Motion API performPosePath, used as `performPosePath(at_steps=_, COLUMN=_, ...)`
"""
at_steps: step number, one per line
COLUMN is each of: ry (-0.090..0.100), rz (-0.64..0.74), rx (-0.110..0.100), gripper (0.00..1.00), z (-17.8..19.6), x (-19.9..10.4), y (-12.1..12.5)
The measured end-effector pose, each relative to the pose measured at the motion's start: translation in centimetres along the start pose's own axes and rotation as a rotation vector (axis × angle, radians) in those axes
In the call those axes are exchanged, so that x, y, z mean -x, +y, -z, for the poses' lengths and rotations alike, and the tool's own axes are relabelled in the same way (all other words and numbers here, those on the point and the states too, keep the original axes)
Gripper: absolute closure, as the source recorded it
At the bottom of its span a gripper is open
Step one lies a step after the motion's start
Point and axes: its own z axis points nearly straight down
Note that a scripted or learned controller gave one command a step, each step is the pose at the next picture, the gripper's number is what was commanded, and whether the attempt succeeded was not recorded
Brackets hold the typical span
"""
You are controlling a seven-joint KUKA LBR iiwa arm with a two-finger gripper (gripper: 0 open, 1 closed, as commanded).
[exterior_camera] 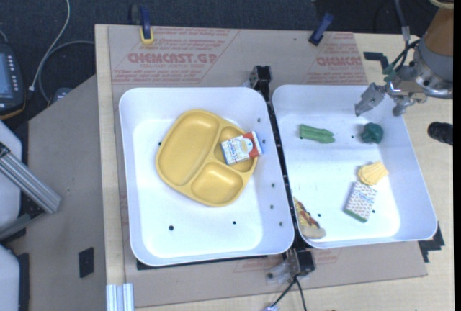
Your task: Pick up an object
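My jaws (382,102) hang apart and empty just above the green ball (372,132) at the right bin's (414,180) far side, so I judge a straight, centred drop best.

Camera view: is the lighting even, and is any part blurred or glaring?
Camera view: light is soft and fairly even; the bins look bright white without harsh glare; the yellow tray casts only a faint shadow; the gripper looks slightly soft; the small objects in the right bin lack fine detail.
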Motion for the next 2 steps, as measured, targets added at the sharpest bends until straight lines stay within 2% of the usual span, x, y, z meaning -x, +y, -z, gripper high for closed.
performPosePath(at_steps=1, ry=0.001, rz=-0.001, rx=-0.005, gripper=0.00, z=-6.1, x=0.6, y=0.2)
performPosePath(at_steps=2, ry=-0.004, rz=0.000, rx=0.006, gripper=0.00, z=-10.5, x=0.7, y=0.4)
